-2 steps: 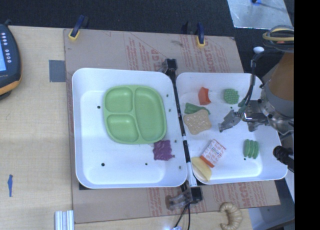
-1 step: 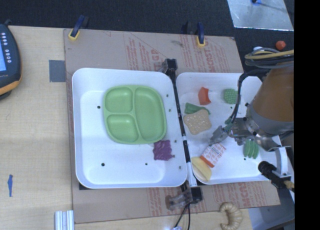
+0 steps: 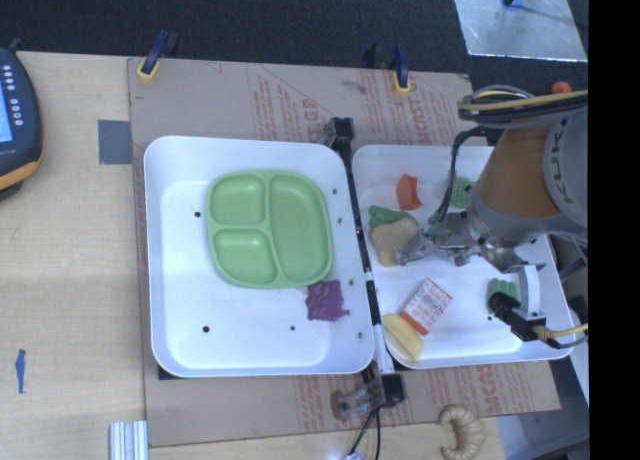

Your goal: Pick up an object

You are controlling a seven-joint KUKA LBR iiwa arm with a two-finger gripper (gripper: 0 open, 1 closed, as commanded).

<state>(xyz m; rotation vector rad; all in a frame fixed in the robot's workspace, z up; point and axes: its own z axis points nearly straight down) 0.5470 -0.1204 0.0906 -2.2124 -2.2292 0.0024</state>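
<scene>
1. Two white bins side by side on a cardboard sheet [image 3: 250, 98]; left bin [image 3: 180, 348], right bin [image 3: 465, 338].
2. Arm [image 3: 515, 183] enters from 3 o'clock and hangs over the right bin's middle.
3. Gripper [image 3: 415, 251] sits low, left of centre in the right bin, pointing toward 9 o'clock.
4. Cannot tell whether the gripper is apart or together; nothing visibly clamped in it.
5. Tan lump [image 3: 392, 237] lies at 9 o'clock in the right bin, just beside the gripper tip; contact unclear.
6. Dark green piece [image 3: 387, 215] touches the lump's upper edge, at 10 o'clock.
7. Orange-red piece [image 3: 407, 191] at 11 o'clock, near the green piece but apart from it.
8. Red-and-white packet [image 3: 428, 304] at 6 o'clock, flat, tilted.
9. Yellow piece [image 3: 403, 337] at 7 o'clock, touching the packet's lower corner, by the bin's rim.
10. Left bin: green divided plate [image 3: 270, 228] at centre, three compartments.
11. Purple lump [image 3: 325, 300] at 4 o'clock in the left bin, just off the plate's lower right corner.
12. Clamps [image 3: 401, 75] hold the cardboard at 12 o'clock.
</scene>
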